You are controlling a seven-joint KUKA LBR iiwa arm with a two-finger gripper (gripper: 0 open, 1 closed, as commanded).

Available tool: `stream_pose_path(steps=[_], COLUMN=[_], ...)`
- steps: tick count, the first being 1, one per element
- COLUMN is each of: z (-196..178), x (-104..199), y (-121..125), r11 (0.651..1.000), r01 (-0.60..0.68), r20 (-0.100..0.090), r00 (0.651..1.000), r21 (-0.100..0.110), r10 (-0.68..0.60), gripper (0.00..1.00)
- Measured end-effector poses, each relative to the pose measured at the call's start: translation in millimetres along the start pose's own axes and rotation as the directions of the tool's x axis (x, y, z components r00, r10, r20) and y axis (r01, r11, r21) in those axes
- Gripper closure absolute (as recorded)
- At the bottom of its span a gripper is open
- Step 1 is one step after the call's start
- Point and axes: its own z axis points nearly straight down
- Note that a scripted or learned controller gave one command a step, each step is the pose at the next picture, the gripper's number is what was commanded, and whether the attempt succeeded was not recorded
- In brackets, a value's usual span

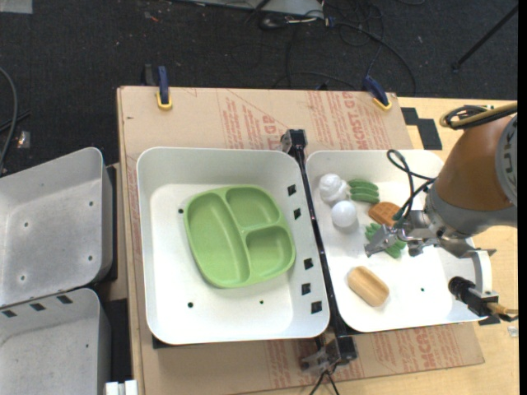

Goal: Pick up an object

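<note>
1. The fingers of the gripper (387, 243) sit low in the right bin (428, 307); whether they are spread or closed, I cannot tell.
2. A green object (394, 248) lies right at their tips.
3. Nearby lie an orange piece (384, 213), two white balls (338, 200) and a tan loaf (368, 286).
4. The left bin (165, 245) carries a green divided plate (240, 235).

Red print on cardboard sheet (247, 118) under bins, upside down, illegible.
</note>
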Motion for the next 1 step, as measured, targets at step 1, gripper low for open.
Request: stream_pose_path(steps=[1], z=[40.3], x=[0.7], y=[-0.5], r11=[1.0], r01=[0.0], r20=[-0.001], r00=[1.0], r21=[0.001], r10=[0.0], gripper=[0.0])
